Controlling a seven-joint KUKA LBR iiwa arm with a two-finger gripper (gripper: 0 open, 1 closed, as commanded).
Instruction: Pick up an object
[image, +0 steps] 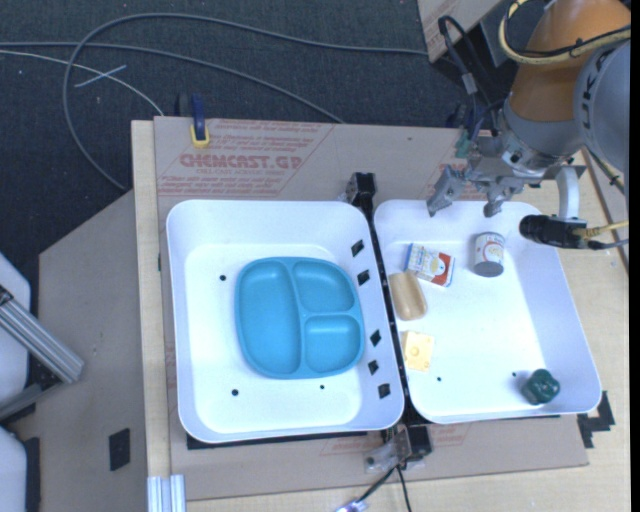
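My gripper (466, 203) hangs over the far edge of the right bin (560, 300), its two fingers spread open with nothing between them. Below it in the right bin lie a small red and white carton (430, 264), a grey can (488, 253), a tan bread-like piece (407, 296), a yellow cheese slice (418, 351) and a dark green object (541, 386) at the near right corner. The can sits just in front of the right finger (493, 206), apart from it.
The left bin (190, 330) holds a blue divided plate (299, 316). A black clip rail (368, 290) runs between the bins. Cardboard (240, 160) lies under both bins, with cables on the dark floor behind.
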